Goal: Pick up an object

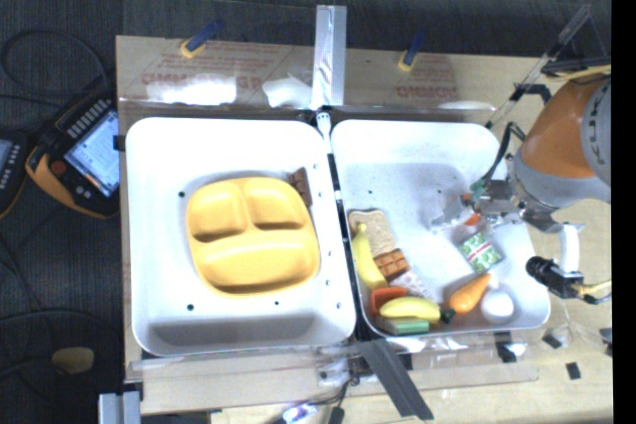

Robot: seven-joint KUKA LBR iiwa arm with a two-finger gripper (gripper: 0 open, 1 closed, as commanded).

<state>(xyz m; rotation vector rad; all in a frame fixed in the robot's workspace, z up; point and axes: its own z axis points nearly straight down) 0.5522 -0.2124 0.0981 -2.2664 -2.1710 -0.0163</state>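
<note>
The right bin [417, 164] holds toy food along its near side. There is a banana [364, 258], a bread slice [376, 227], a brown waffle piece [393, 264], a red piece [389, 294], and a yellow and green piece [409, 310]. A carrot [467, 293], a white egg [497, 305] and a green and white carton [480, 251] lie further right. My gripper [462, 211] reaches in from the right, low over the bin's right half, just above the carton. Nothing shows held in it.
The left bin [149, 213] holds a yellow divided plate [251, 231], with a small brown item [300, 182] at its far right corner. A metal divider post [329, 55] stands behind the bins. A handheld pendant [84, 154] lies off the bench to the left.
</note>
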